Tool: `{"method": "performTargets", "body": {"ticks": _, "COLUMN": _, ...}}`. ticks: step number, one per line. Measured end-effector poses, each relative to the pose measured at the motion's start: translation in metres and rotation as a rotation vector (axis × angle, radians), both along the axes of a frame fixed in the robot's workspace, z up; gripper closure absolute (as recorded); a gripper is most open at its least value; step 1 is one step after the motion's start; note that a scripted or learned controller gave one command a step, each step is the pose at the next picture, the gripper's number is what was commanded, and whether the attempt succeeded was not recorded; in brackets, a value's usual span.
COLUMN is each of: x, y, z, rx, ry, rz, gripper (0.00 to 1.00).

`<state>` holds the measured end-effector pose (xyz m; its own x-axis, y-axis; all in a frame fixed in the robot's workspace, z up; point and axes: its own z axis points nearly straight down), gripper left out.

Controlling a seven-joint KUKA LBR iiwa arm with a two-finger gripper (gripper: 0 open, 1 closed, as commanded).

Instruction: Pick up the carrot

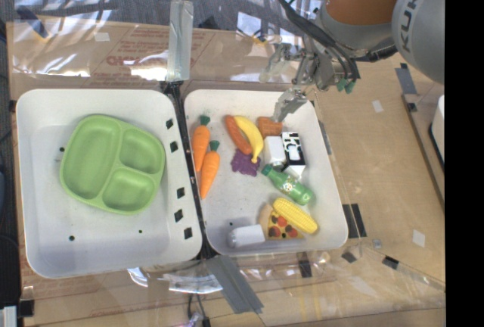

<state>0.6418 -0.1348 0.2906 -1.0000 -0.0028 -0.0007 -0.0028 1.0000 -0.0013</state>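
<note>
Two orange carrots with green tops lie side by side at the left of the right bin (325, 166): one carrot (200, 145) nearer the divider, the other carrot (209, 171) just below and right of it. My gripper (290, 102) hangs over the bin's far edge, well to the right of the carrots and just above a brown food piece (269, 126). Nothing shows between its fingers.
The right bin also holds a banana (250, 135), an orange-red sausage (236, 133), purple grapes (243, 162), a black-and-white carton (293, 149), a green bottle (288, 184), corn (295, 215), a pizza slice (278, 228) and a white can (246, 235). A green divided plate (113, 162) sits in the left bin.
</note>
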Motion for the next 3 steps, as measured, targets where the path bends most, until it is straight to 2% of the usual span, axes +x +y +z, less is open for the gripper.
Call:
{"method": "performTargets", "body": {"ticks": 1, "x": -0.011, "y": 0.053, "z": -0.088, "rx": 0.003, "ry": 0.005, "rz": -0.092, "gripper": 0.00}}
{"method": "performTargets", "body": {"ticks": 2, "x": 0.002, "y": 0.039, "z": -0.186, "rx": 0.000, "ry": -0.015, "rz": -0.076, "gripper": 0.00}}
{"method": "performTargets", "body": {"ticks": 3, "x": 0.001, "y": 0.042, "z": -0.180, "rx": 0.000, "ry": -0.007, "rz": -0.068, "gripper": 1.00}}
